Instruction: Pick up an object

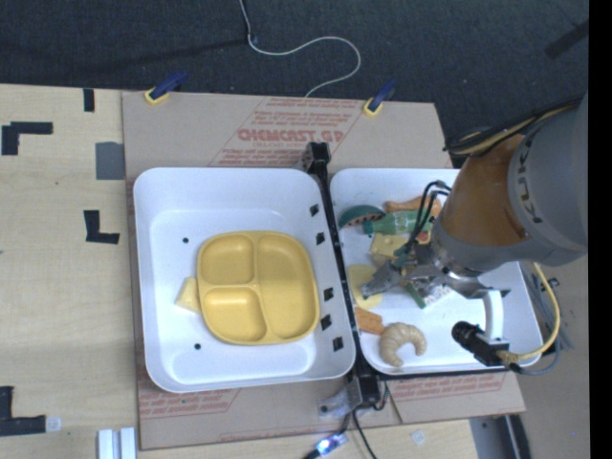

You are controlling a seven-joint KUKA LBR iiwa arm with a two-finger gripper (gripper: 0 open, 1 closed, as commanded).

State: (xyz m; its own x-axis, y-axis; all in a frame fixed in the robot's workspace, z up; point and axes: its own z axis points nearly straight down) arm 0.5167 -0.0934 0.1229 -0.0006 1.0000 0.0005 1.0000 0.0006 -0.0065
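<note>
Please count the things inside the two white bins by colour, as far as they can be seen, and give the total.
Yellow: 4 (divided plate, flat piece under its left edge, two pieces near the divider)
Orange: 2 (wedge, stick)
Green: 1 (bottle)
Dark teal: 1 (curved piece)
Tan: 1 (croissant)
Total: 9; the arm may hide more.

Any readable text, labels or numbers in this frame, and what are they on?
"CHEMGEAR" (likely reading, red, partly blurred): printed on the cardboard sheet under the bins.
Smaller red lines above and below it: too blurred to read.
Green packet in the right bin: any label too small to read.
</note>
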